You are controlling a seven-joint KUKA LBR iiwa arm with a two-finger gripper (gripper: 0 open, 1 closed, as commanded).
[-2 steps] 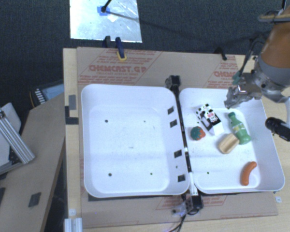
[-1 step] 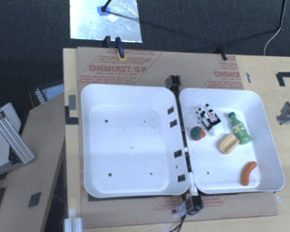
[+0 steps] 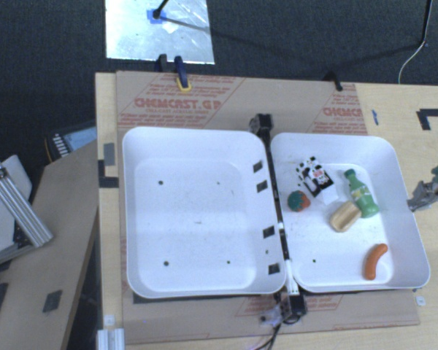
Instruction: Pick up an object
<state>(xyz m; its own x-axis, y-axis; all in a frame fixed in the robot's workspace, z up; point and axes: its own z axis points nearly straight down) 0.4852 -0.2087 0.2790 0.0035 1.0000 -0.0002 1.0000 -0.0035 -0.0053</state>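
Five items crowd my right bin (image 3: 401, 173); gripper (image 3: 423, 194) beside its rim, state indiscernible; green bottle (image 3: 361, 192) touching bread roll (image 3: 344, 216) risks a double-grab.

Bottle (image 3: 360, 192), sausage (image 3: 374, 261), ball (image 3: 299, 201) in right bin (image 3: 405, 195).

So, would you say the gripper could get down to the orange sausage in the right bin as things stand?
Probably yes. The gripper sits just outside the right bin, and the orange sausage lies alone near that bin's front right corner, with nothing on or against it.
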